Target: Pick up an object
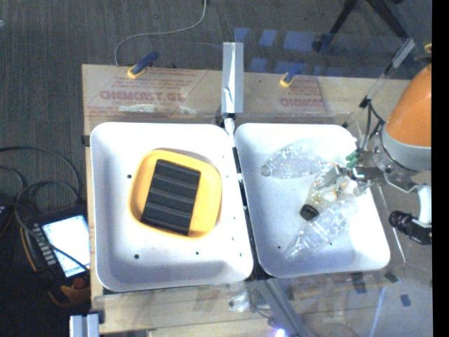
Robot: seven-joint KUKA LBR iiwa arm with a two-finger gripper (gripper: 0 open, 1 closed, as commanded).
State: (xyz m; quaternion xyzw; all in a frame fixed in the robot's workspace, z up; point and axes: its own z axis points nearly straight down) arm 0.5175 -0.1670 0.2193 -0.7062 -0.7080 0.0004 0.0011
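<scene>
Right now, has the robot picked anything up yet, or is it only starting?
Nothing looks picked up yet. The yellow and black object lies in the left bin, untouched. The hand is low over the right bin, among the clear plastic items with a black cap. Gripping one and lifting it is left.

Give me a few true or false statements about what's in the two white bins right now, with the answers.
1. The yellow object with a black ridged top lies in the left bin. True.
2. The clear plastic items lie in the left bin. False: they lie in the right bin.
3. The arm comes in over the left bin. False: it is at the right bin's right edge.
4. A small black cap sits among the clear plastic. True.
</scene>
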